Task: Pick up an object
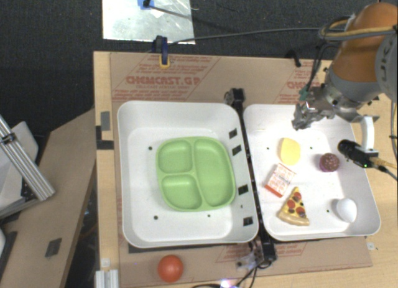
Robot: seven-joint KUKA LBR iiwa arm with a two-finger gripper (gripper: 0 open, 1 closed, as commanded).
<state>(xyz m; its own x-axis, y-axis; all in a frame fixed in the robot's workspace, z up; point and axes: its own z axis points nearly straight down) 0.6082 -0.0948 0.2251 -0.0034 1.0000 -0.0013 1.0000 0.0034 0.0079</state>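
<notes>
While the end effector [303, 120] hovers, the pizza slice [294, 206] points up.

A yellow oval piece [289, 150], a small red-and-white packet [280, 180], a pizza slice [294, 207], a dark red, possibly berry-like ball [329, 162] and a white egg [344, 209] lie apart in the right bin [311, 234].

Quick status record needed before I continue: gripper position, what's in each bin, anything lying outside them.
gripper: over right bin's far edge, above the yellow oval piece; fingers unclear
left white bin: green three-compartment tray
right white bin: yellow oval piece, dark red ball, red-and-white small packet, toy pizza slice, white egg-shaped object
outside bins: orange-red ball on the board, near edge
</notes>
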